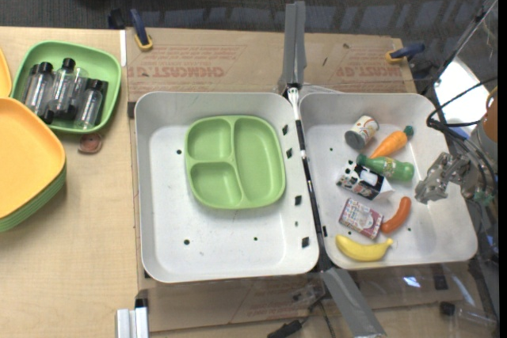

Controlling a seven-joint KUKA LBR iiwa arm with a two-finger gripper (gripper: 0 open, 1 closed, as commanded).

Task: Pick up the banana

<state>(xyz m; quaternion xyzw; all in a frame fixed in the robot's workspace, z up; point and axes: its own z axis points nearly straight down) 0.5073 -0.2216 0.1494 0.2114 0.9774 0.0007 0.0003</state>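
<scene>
The left bin (158, 194) carries a green divided plate (235, 161) at its centre; the right bin (451, 237) holds the clutter. The gripper (434, 182) sits at three o'clock in the right bin, near the bin's rim, its metal fingers hanging over bare white floor with nothing between them (whether they are parted or closed I cannot tell). The banana (364, 248) lies at six o'clock in that bin, close to the front wall; it is bright yellow, short and plump, curved with both tips turned upward, one end darker. Just above it lies a pink packet (361, 218), with a red-orange sausage shape (396, 214) beside it at four o'clock; a green bottle (390, 167), a carrot (390, 143), a small tin (362, 131) and a black-and-white box (360, 180) sit toward twelve.
</scene>
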